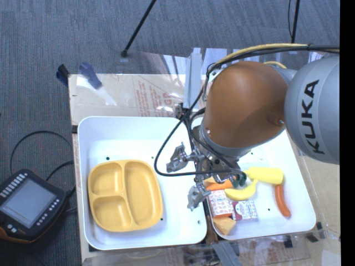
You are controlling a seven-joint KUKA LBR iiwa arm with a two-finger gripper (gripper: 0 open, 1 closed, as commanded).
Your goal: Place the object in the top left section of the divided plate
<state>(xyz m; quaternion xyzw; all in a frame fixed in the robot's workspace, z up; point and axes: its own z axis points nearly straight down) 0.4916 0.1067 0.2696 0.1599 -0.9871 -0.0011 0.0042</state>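
Observation:
A yellow divided plate [125, 195] with three sections lies in the left bin [111, 132], nothing in it. My gripper [218, 177] hangs under the big orange wrist, over the left part of the right bin [302, 218]. It sits right above a cluster of toy food: an orange carrot [218, 186], a yellow banana [242, 192] and a yellow piece [266, 175]. The wrist hides most of the gripper, and I cannot see anything held.
A red sausage [283, 200], a red and white carton [232, 209] and an orange cheese wedge [224, 226] also lie in the right bin. A black pendant [28, 204] rests on the floor at the left. A tripod leg [141, 21] stands behind the bench.

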